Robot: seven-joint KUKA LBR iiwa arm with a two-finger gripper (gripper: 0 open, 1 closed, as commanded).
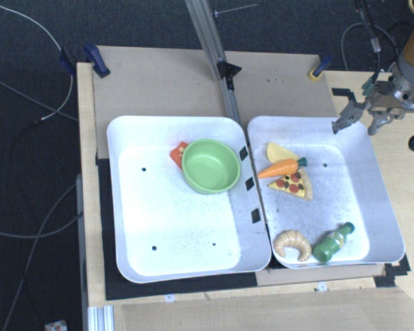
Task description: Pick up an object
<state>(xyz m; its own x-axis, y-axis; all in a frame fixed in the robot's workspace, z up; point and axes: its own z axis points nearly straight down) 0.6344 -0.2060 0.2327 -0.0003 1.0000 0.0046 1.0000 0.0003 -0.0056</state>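
Spread apart and holding nothing, the grey two-finger gripper (359,121) hangs over the far right corner of the right white plastic bin (372,205), its dark fingertips (346,121) pointing down toward the rim. Within that bin, an orange toy carrot with a green top (281,167) lies across a yellow wedge (279,152) near the far left side, and a toy pizza slice with red dots (292,184) sits just nearer, touching the carrot. At the near edge, a tan toy croissant (294,244) lies just beside a small green bottle (331,243) tipped on its side. The left white plastic bin (159,240) holds a round light-green bowl (210,165) at its far right, with a red-orange object (177,153) partly tucked behind the bowl's left rim.
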